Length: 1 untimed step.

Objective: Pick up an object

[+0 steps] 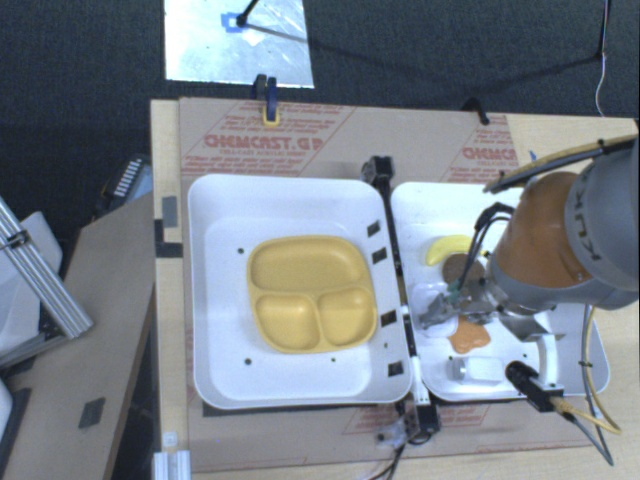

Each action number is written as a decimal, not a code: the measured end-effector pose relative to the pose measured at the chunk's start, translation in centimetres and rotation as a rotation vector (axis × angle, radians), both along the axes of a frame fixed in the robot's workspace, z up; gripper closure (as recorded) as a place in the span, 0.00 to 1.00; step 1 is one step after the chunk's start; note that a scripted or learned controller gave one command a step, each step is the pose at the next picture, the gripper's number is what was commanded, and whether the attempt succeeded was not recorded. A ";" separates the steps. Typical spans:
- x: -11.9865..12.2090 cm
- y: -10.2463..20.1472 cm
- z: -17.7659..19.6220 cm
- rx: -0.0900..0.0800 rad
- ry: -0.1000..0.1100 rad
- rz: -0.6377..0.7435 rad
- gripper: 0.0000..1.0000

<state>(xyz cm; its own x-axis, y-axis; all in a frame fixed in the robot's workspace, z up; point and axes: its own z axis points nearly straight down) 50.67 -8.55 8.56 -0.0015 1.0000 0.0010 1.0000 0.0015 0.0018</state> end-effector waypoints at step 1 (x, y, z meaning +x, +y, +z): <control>0.4 -0.1 1.5 -0.002 -0.012 0.000 1.00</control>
